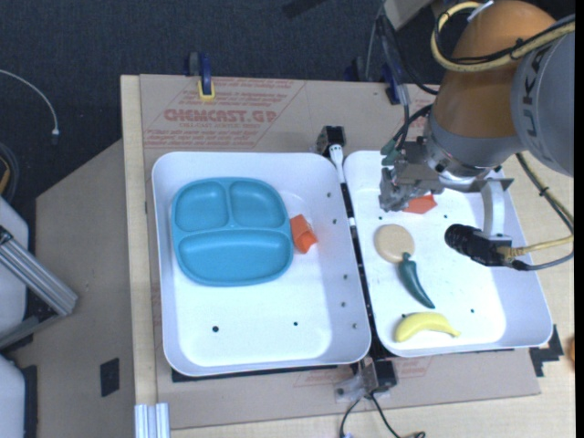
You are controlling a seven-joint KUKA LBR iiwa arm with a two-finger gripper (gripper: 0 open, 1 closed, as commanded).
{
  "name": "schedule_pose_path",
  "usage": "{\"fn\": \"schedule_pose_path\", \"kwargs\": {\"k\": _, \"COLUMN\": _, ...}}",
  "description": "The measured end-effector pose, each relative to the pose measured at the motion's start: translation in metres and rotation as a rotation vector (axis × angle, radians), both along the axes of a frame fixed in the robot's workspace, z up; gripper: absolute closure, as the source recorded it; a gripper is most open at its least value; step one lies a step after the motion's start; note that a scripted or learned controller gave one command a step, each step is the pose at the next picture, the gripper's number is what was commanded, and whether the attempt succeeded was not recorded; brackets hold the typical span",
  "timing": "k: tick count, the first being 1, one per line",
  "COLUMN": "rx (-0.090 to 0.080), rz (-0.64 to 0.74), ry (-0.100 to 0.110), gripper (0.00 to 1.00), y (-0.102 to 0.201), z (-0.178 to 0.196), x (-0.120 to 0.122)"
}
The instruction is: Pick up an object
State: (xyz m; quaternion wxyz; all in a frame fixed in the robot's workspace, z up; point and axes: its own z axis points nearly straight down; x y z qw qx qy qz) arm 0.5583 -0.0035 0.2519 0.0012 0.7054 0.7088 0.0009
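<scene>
Camera view, counted across the desk (146, 245): two white bins, the left bin (260, 336) with one blue divided plate (230, 231) and one orange block (303, 234) just beside it. Right bin (520, 322): one beige disc (394, 241), one green pepper (415, 281), one yellow banana (424, 327), one red-orange piece (422, 204). One hand (399, 192) low over that piece; spread or pressed together, cannot tell.
</scene>
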Motion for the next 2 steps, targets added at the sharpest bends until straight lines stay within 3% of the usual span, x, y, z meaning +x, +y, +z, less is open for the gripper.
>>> {"fn": "schedule_pose_path", "kwargs": {"k": 1, "rx": 0.0, "rz": -0.001, "ry": 0.001, "gripper": 1.0, "y": 0.042, "z": -0.022, "x": 0.023}}
{"fn": "schedule_pose_path", "kwargs": {"k": 2, "rx": 0.002, "rz": 0.001, "ry": 0.0, "gripper": 1.0, "y": 0.09, "z": -0.021, "x": 0.04}}
